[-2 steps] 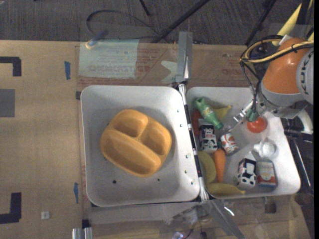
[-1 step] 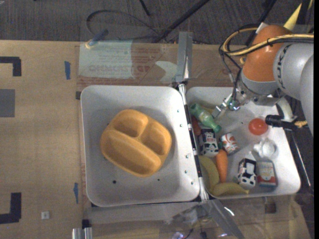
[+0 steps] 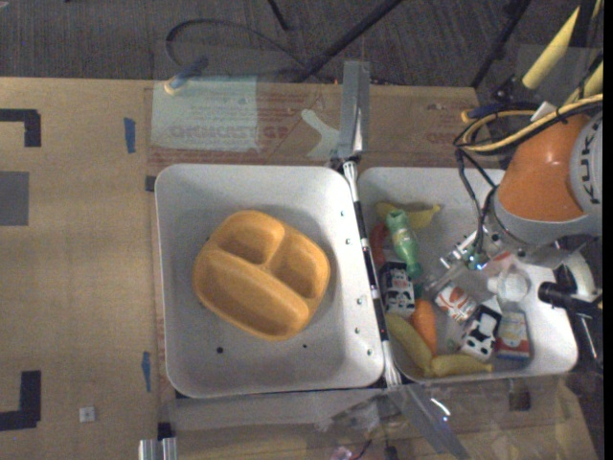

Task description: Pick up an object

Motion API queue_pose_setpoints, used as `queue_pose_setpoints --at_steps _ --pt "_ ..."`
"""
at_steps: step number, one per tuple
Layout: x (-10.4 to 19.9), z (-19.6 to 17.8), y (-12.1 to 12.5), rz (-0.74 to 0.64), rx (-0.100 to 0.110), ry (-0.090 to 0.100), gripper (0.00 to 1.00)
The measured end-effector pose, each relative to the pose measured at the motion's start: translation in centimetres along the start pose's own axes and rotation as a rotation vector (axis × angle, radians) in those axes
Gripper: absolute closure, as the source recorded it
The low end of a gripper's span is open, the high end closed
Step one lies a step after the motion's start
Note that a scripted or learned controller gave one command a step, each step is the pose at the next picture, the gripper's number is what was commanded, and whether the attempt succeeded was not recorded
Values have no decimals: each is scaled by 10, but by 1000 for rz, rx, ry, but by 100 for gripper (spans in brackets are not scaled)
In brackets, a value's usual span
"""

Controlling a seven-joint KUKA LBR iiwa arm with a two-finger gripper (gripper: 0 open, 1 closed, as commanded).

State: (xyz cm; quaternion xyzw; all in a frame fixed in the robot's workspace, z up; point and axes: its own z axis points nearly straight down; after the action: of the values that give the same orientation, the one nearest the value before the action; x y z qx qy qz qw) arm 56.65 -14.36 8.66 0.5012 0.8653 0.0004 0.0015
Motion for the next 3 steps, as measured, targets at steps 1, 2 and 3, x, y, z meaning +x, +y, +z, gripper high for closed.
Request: queue_pose_setpoints --at_steps 1,2,3 --pt "-18 1 64 38 -1 0 0" --pt "-13 0 -32 84 -2 -2 0" --pt "-22 0 32 -51 -3 -2 0"
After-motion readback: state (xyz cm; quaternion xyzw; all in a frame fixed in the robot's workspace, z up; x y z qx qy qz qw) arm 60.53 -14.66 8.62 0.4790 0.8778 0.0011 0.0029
